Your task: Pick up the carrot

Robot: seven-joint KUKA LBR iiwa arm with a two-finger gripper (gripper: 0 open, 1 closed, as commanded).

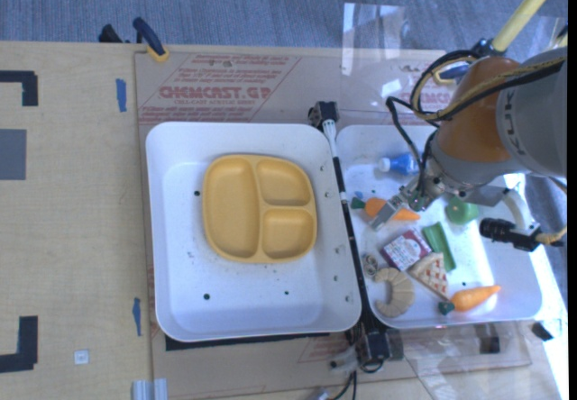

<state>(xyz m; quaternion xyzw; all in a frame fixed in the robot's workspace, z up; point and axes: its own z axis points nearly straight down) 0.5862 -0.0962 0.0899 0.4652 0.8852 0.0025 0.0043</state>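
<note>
An orange carrot (475, 297) with a green stub lies in the front right corner of the right bin (532, 299). A smaller orange piece with a green top (370, 206) lies near that bin's left wall. My gripper (394, 209) hangs low over the middle of the right bin, just right of the small orange piece and touching or nearly touching an orange bit (407, 216). It is well up and left of the large carrot. The grey arm with its orange band (478, 119) reaches in from the right and hides part of the bin.
The right bin also holds a blue bottle (398, 164), green pieces (438, 241), a maroon packet (406, 251), a waffle (432, 275) and a tan ring (394, 291). In the left bin (171, 236) sits a yellow divided plate (236, 243).
</note>
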